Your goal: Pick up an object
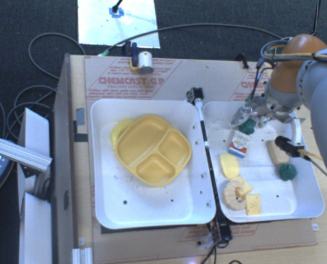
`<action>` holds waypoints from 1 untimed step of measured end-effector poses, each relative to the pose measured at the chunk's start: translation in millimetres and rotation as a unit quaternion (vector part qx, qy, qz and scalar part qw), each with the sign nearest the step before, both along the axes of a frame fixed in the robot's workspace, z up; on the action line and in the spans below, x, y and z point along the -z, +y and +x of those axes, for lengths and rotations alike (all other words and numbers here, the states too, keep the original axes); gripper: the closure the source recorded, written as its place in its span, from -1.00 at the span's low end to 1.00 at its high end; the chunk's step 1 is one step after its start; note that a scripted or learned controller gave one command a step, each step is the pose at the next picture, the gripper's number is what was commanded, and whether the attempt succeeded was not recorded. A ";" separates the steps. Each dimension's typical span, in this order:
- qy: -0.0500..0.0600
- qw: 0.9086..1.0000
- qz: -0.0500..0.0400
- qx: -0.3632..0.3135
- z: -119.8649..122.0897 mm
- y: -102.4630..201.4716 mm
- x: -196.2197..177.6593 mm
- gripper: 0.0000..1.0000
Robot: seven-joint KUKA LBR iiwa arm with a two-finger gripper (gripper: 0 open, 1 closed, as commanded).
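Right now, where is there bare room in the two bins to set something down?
Left bin: bare floor along the near edge below the yellow divided tray. Right bin: a patch between the cheese slice and green broccoli. Crowded around the small carton and the gripper.

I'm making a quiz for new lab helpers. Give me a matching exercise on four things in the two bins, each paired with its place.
Things:
1. yellow divided plate
2. small red, white and blue carton
3. cheese wedge
4. dark green piece

Places:
A. right bin, near its front edge, beside the round pastry
B. left bin, around its middle
C. right bin, toward its right side, just in front of the tan block
D. right bin, left half, behind the pale yellow lump

Pairs: 1-B, 2-D, 3-A, 4-C
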State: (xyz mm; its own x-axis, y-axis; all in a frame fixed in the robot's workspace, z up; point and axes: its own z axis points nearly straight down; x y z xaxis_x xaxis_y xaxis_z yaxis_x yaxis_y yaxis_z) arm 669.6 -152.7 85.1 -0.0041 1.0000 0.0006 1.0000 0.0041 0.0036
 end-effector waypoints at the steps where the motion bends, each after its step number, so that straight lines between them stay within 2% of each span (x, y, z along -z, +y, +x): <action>1: -0.002 1.000 -0.001 -0.001 1.1 -0.8 -11.7 1.00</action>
